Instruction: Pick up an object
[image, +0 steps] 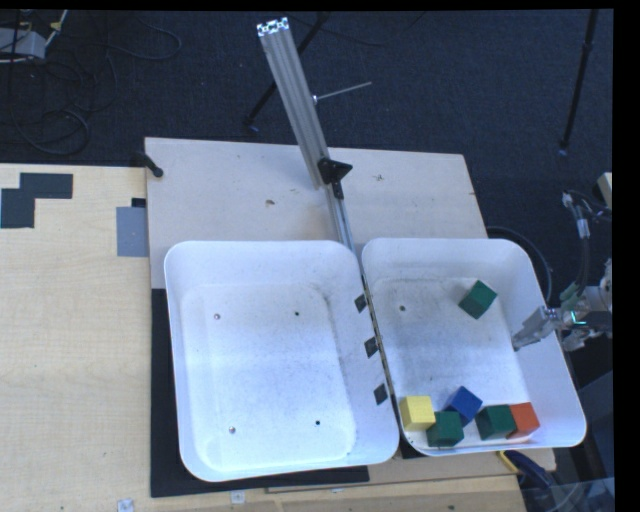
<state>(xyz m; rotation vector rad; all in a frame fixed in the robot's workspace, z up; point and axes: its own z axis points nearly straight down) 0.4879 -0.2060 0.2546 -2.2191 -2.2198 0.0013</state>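
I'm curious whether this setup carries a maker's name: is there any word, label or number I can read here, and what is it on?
None: no legible text anywhere.
The blocks in the right bin have plain faces.
The left bin bears dark specks, not writing.
The aluminium rail is unmarked.

the bench (70, 330) is pale wood; a lighter board (240, 195) lies on it, bearing the left bin (185, 270) and the right bin (505, 250), touching side by side.

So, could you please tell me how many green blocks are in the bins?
3, all in the right bin: one alone near its far side, two along the near edge. None looks hidden.
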